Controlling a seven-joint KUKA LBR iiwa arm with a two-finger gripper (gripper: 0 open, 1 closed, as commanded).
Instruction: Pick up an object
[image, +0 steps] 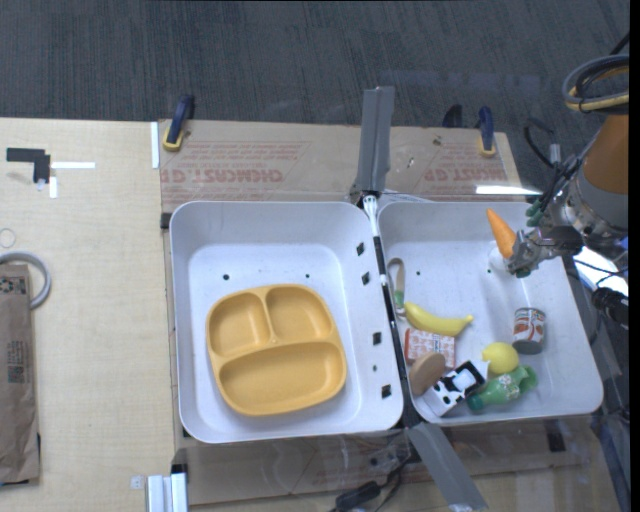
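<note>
Camera view looks down on two white bins side by side. At 9 o'clock of the pair, the left bin (190, 300) bears a yellow divided plate (275, 347), lying flat with its three wells up, apart from the clutter, so it seems no part of the picking.

The right bin (440, 240) gathers the pickable things toward its 6 o'clock wall: a banana (436, 320) on its side, a red packet (430, 347) just under it, a brown rounded piece (425, 372), a black-and-white toy (458, 388), a lemon (500, 357) touching a green bottle (503, 390), and a small can (529, 330) standing upright at 3 o'clock.

The likely target, a carrot (501, 231), sits alone at 1 o'clock of this bin: bright orange, tapered, slanted, well apart from the heap and so easier to reach.

The gripper (521, 262) hangs just beside the carrot's lower end; whether it is released or clenched I cannot tell, and nothing is visibly held.
</note>
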